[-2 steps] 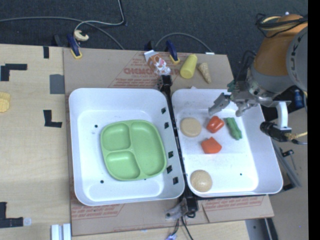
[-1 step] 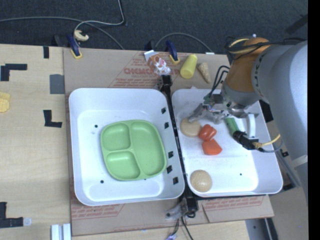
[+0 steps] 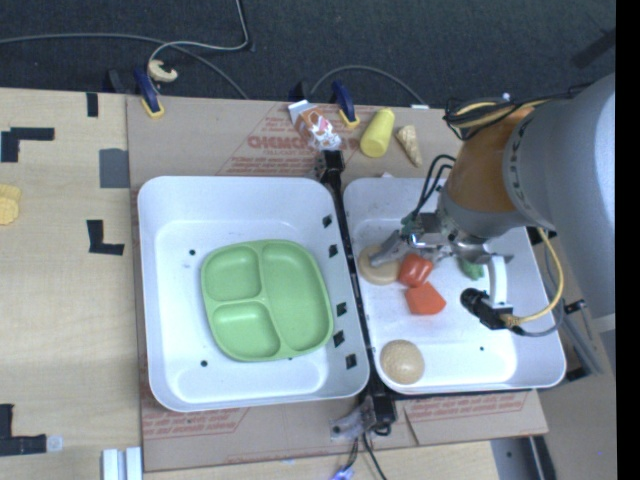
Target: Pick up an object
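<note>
Hand (image 3: 418, 250) reaching down into right bin (image 3: 520, 373) from grey arm (image 3: 560, 158); cannot tell how far open. Red object (image 3: 416, 268) lying directly under hand, touching it; grip unclear. Orange-red piece (image 3: 427, 300) sitting just below red object. Tan disc (image 3: 379, 267) lying just left of it. Round beige object (image 3: 402, 361) resting further below, near bin's front wall. Green divided plate (image 3: 266, 298) sitting well left, in left bin (image 3: 170, 228).

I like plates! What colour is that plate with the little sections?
Light green, seen in the camera view: the plate in the left bin.

Glossy plastic bins (image 3: 160, 208), matt green plate (image 3: 266, 299)
</note>
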`<state>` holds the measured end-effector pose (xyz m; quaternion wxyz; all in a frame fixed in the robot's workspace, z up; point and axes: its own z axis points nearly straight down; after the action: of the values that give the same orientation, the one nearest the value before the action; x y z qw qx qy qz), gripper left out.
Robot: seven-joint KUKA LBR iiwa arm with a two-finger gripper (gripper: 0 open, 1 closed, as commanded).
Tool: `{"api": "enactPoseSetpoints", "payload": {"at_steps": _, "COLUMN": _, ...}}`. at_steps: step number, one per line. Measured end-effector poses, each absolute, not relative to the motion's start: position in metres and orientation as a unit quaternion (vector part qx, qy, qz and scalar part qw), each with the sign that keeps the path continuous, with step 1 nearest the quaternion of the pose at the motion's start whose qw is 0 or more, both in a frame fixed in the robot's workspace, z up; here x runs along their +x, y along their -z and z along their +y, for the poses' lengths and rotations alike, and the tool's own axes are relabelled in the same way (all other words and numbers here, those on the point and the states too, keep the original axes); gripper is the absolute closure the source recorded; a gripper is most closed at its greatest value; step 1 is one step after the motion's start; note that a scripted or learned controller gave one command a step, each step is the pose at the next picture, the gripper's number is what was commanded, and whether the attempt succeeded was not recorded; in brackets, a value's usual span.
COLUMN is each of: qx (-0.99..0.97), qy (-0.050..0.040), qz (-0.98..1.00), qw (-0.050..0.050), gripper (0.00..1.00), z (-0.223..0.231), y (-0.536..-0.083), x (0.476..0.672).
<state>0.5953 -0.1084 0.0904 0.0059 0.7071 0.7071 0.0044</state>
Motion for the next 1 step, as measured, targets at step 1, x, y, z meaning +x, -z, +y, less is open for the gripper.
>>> {"api": "enactPoseSetpoints", "payload": {"at_steps": 1, "qx": 0.707, "qy": -0.0060, "qz": 0.707, "qw": 0.005, "gripper": 1.00, "z": -0.1071, "y": -0.1017, "x": 0.5966}}
